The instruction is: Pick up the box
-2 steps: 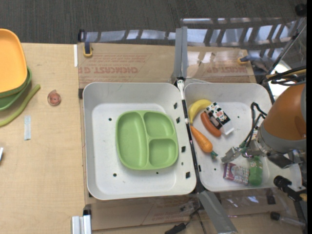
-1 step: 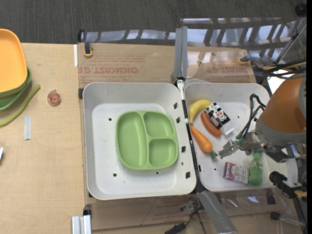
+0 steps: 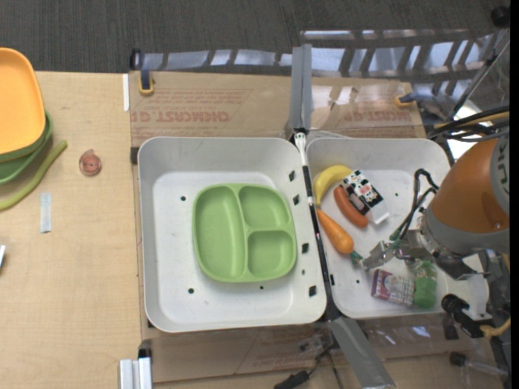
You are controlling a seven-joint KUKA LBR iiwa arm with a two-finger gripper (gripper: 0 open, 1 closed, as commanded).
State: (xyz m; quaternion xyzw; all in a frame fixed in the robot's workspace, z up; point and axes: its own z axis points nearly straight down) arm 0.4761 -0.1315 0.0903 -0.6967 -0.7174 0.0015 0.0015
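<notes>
The box point(image 3: 362, 193) lies in the right bin point(image 3: 405, 156), at 11 o'clock from the claw point(image 3: 388, 254), touching the sausage point(image 3: 350, 206). Claw state: cannot tell; it hangs beside the pouch point(image 3: 401, 288). Centre over the box before descending, avoiding the sausage. Count: one box, one banana point(image 3: 326, 180), one carrot point(image 3: 336, 231), one sausage, one pouch, two bins, one green tray point(image 3: 244, 232).

Dark grey carpet point(image 3: 203, 14) runs along the bench's far edge. The wooden bench point(image 3: 73, 298) carries flattened cardboard point(image 3: 211, 108) under the bins. Stacked orange and green plates point(image 3: 16, 120) sit at its left edge, a metal rack point(image 3: 389, 55) at its far right corner.
</notes>
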